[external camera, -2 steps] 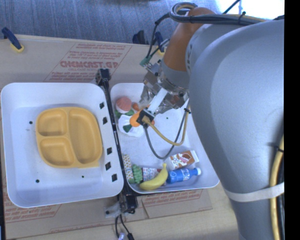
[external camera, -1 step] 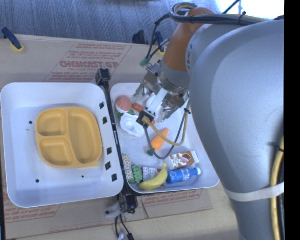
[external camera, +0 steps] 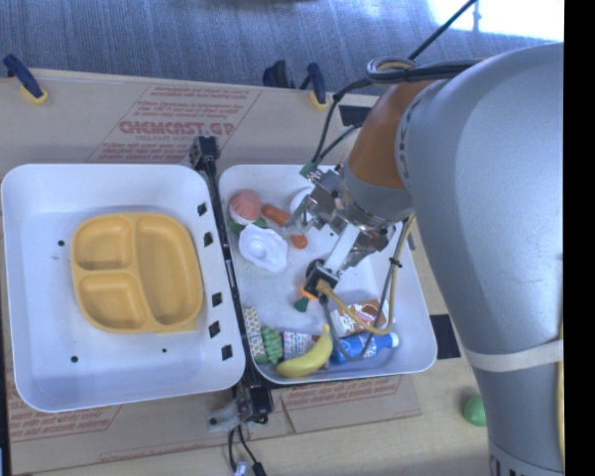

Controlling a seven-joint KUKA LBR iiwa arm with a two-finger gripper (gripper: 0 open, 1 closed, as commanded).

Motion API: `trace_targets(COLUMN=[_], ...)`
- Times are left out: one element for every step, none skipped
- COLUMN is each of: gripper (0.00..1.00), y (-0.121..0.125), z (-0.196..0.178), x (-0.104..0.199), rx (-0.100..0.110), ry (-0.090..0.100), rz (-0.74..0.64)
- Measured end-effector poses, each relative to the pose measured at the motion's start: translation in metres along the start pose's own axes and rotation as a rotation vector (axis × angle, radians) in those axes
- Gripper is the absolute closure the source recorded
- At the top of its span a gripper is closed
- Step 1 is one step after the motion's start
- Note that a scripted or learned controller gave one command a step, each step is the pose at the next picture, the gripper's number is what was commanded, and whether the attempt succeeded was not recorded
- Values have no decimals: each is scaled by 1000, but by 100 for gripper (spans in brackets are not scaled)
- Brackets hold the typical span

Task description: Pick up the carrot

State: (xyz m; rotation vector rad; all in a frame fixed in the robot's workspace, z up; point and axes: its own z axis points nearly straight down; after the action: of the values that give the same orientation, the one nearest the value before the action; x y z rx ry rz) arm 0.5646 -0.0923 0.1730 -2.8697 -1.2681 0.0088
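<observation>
Step in hand: the approach, as I read it. Nothing is lifted yet, and the carrot [external camera: 275,214] lies on the floor of the right bin [external camera: 273,296].
Gripper: the gripper [external camera: 313,209] hangs low in the upper part of that bin, just beside the carrot on its right. From here I cannot tell whether it is spread or closed, and I see nothing held in it.
Where the carrot is: near the bin's far wall, between a pinkish ball [external camera: 244,206] on its left and the gripper. A white fried-egg toy [external camera: 263,249] sits just below it.
Doubt: I take this short orange stick for the carrot. A smaller orange and green scrap [external camera: 304,299] lies lower in the bin.
Long axis: it slants from upper left to lower right in the view, lying flat.
Which way it points: the lower-right end faces the gripper. Tip and top look alike at this size.
Next move calls for: a small shift left to stand over the stick, a turn to bite across its narrow width, then a drop and squeeze.
Risk: the ball is crowding the far end.
</observation>
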Motion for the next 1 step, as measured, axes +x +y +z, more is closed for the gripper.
trace_targets(gripper=[0], y=[-4], z=[70], x=[-7], rx=[-3], ry=[2], rz=[-424])
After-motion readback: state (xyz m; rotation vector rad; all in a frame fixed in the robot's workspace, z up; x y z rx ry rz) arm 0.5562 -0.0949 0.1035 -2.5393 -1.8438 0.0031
